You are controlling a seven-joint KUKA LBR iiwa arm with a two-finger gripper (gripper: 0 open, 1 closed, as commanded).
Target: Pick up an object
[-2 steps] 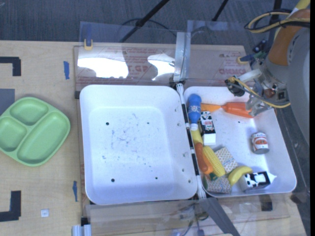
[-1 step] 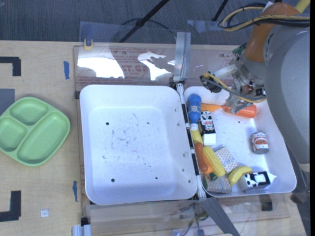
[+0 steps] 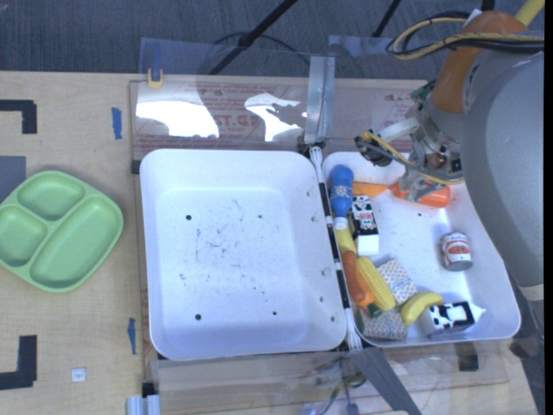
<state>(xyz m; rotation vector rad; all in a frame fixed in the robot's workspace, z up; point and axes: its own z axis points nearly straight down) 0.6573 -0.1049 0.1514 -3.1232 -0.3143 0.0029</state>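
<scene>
Pincer [image 3: 421, 182] sits over the orange carrot [image 3: 429, 195] in the right bin [image 3: 497, 266] — can't tell its grip state — center it, then squeeze.

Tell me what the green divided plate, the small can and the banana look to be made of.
Green divided plate: likely matte moulded plastic, with an even colour and soft rounded dividers. Small can: probably metal with a paper or printed label, pale shiny top. Banana: seems a plastic toy, uniformly yellow and smooth.
</scene>
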